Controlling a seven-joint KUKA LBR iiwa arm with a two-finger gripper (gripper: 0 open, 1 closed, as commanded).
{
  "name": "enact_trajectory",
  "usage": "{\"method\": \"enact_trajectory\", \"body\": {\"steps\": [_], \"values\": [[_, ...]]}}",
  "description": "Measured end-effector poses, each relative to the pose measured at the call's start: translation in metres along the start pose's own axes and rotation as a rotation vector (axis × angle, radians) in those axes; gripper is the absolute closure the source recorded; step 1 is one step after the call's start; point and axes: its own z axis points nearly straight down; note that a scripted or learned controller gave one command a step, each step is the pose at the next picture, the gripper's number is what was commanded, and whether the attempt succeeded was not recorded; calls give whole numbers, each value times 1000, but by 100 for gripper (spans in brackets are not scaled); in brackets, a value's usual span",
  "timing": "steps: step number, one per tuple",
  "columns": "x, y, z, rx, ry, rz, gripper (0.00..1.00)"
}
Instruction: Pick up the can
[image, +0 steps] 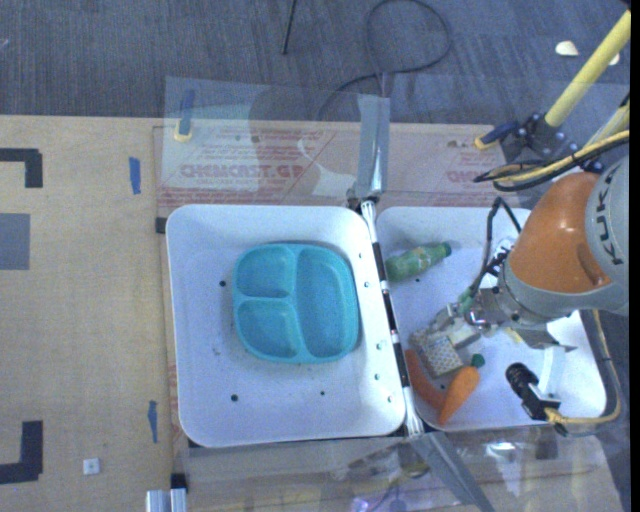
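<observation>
The can (438, 351) is a small grey, speckled tin lying in the right bin (570, 395), near that bin's left front part. My gripper (462, 318) hangs just above and to the right of the can, right against its upper edge. The arm's orange wrist band (560, 245) covers the bin's right side. From this view I cannot tell whether the can is between the jaws or only beside them.
A green bottle (417, 260) lies at the right bin's back left. An orange carrot (456, 392) and a red piece (415, 368) lie just in front of the can. A blue divided plate (296, 302) sits in the left bin (200, 400).
</observation>
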Motion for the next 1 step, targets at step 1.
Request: {"method": "enact_trajectory", "body": {"steps": [1], "values": [[4,18,-12,20,3,-131,0]]}}
